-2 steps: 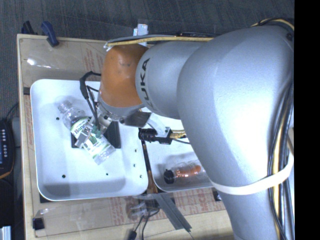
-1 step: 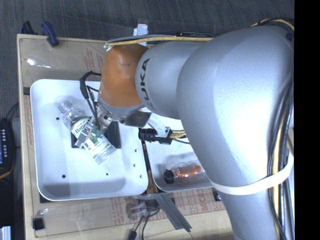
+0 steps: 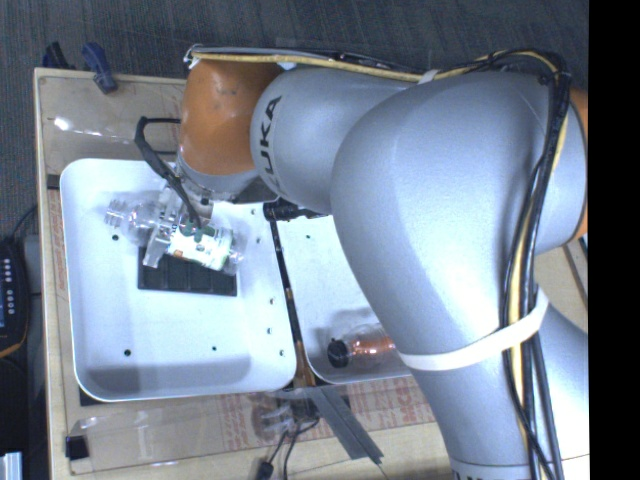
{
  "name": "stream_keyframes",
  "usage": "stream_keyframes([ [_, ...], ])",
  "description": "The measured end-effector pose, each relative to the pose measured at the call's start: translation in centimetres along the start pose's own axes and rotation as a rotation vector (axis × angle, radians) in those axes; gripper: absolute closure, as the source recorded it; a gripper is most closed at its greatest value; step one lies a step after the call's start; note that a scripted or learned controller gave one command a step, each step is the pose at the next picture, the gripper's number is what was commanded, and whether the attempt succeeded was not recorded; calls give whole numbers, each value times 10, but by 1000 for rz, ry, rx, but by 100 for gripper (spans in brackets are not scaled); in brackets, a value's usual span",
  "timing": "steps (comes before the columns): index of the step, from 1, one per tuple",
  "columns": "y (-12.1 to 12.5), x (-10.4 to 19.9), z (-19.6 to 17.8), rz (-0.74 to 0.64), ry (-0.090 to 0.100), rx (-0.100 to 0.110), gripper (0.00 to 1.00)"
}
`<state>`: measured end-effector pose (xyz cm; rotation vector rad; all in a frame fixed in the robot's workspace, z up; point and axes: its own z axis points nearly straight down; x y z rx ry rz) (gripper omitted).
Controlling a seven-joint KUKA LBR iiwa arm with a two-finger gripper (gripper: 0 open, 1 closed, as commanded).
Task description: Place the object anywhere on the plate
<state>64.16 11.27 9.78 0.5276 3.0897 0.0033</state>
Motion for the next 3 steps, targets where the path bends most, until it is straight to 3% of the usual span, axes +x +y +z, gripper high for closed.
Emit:
stream_keyframes([
  [1,77,64,4,124,3,10,0],
  [2,84,81,-126,296,5,4,0],
  [3,47,103,2,313,1,1,0],
])
